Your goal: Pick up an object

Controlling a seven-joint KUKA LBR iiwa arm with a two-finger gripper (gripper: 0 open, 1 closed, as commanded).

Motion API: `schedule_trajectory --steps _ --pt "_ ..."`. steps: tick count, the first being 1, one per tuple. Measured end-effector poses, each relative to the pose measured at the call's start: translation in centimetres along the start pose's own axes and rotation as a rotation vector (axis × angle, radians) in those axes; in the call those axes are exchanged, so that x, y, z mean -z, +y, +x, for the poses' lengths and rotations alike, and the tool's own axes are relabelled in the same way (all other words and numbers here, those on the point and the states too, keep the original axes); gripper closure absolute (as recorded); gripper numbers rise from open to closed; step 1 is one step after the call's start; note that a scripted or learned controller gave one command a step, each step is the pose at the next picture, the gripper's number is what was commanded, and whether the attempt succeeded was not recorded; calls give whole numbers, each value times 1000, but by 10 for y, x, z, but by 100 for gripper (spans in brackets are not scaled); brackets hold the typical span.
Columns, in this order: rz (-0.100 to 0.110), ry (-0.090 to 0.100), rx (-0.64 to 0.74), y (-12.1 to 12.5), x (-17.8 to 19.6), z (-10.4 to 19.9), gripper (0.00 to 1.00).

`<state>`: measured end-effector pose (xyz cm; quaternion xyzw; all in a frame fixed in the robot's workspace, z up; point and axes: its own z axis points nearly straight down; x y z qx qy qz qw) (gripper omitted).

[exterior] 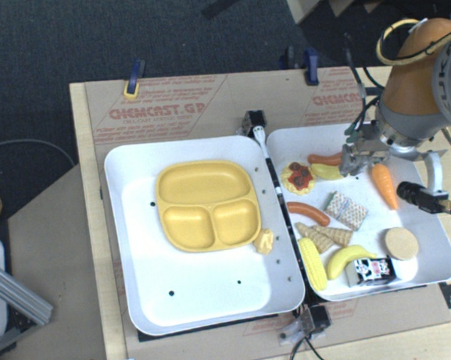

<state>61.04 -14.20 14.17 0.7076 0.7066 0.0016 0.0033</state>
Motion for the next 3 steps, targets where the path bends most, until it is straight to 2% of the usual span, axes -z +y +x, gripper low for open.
schedule_trajectory --steps 1,2,3 --pt "-1 0 1 -6 61 -2 100" --pt "2 1 2 -4 85 -3 100" --pt "2 2 7 25 93 44 100"
